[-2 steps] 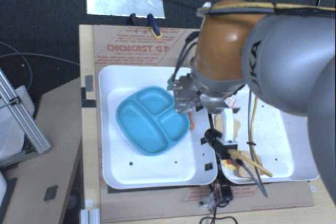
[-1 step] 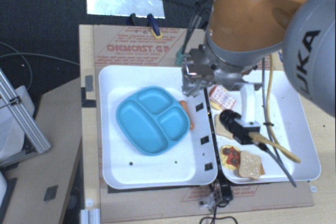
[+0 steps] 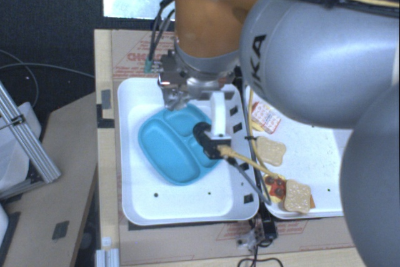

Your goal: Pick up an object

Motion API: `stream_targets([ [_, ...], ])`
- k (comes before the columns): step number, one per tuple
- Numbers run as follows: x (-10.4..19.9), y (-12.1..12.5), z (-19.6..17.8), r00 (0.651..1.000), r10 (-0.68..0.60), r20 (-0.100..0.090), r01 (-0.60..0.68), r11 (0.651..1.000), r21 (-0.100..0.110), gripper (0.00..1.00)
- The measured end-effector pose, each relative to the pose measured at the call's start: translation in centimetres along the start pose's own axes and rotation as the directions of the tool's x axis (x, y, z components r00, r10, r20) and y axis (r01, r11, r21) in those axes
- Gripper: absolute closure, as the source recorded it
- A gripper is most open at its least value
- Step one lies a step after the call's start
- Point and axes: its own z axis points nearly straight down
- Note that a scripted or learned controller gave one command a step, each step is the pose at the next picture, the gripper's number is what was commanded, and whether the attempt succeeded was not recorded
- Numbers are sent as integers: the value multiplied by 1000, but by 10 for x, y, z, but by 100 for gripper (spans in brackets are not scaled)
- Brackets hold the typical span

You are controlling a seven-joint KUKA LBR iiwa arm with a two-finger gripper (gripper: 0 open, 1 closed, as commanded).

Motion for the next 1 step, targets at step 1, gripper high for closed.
stream_targets([
  [1,-26,39,-96,1000,11,-3,-11,1000,-17,100],
])
